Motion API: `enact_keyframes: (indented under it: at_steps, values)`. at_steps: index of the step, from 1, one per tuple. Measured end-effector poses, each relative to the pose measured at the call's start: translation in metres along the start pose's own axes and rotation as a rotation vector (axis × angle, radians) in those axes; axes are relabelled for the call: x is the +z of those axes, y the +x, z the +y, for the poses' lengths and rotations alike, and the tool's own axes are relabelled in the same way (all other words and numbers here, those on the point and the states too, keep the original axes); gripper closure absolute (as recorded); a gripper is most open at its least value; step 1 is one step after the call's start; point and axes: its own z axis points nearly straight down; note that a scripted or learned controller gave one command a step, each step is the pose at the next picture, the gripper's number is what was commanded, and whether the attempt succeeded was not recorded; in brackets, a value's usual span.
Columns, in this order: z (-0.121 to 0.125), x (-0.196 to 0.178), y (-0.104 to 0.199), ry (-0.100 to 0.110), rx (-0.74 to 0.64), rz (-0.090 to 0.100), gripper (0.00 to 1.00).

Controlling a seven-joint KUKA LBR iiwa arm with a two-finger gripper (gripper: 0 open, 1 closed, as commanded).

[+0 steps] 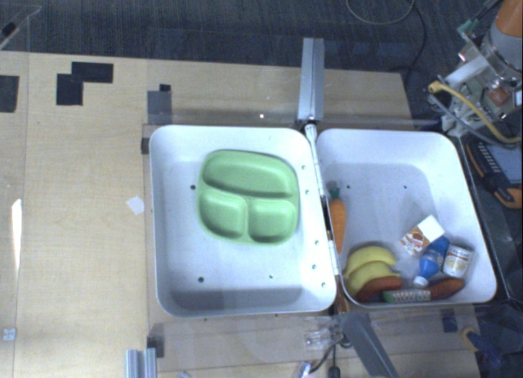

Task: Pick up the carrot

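An orange carrot [337,221] with a small green top lies lengthwise against the left wall of the right bin [392,164], its top pointing toward the back. My gripper [489,91] hangs at the view's upper right, beyond the right bin's far right corner. It is well away from the carrot and wrapped in yellow cable.
Two yellow bananas [369,260], a red sausage-like item [381,288], a small carton [420,238], a blue bottle [433,257] and a can [458,260] crowd the right bin's front. A green compartment tray [248,195] sits in the left bin [176,229]. A metal divider post [310,82] stands between the bins.
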Motion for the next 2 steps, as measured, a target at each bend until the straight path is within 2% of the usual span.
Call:
enact_keyframes:
  at_steps: [1,2]
  values:
    - [-0.001,-0.011,0.002,-0.003,-0.012,0.003,1.00]
    - [-0.066,0.116,0.010,0.002,-0.193,0.000,1.00]
